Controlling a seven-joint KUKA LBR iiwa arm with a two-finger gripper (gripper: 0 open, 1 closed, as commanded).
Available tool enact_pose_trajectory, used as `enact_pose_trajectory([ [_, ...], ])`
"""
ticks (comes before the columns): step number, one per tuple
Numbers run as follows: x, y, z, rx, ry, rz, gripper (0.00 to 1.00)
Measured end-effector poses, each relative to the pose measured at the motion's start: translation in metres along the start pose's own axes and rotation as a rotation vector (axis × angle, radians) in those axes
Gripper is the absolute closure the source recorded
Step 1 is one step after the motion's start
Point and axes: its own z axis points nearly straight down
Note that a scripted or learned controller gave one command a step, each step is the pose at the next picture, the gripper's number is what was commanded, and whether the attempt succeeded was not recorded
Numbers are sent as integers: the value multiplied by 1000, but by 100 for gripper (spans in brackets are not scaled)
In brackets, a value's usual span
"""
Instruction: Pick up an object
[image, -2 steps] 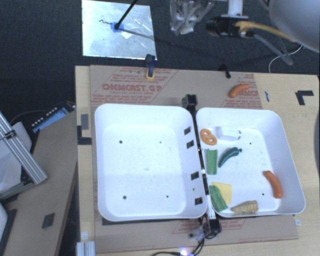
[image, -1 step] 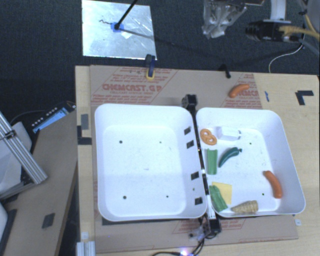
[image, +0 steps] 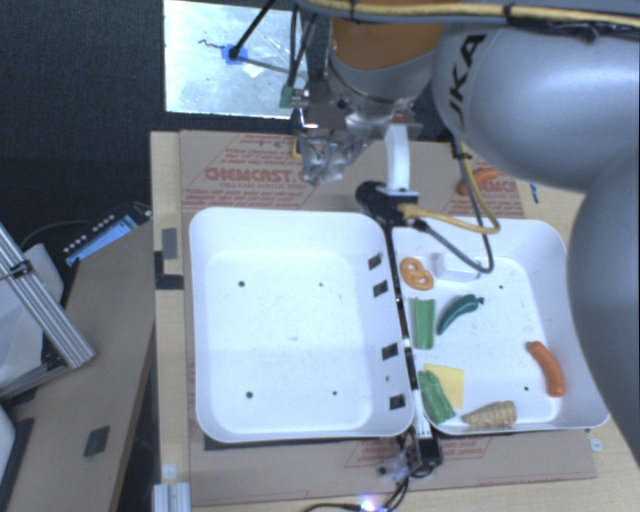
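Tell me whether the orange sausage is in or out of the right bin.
In: the orange sausage lies flat on the right white bin's floor, near its right wall.

Claw raised beyond the left bin's far rim, over cardboard. Right bin holds orange slice, green pepper, sausage, cone.
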Motion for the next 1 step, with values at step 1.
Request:
enact_pose_trajectory([
  [1, -4, -33, -112, -29, 6, 4, 100],
])
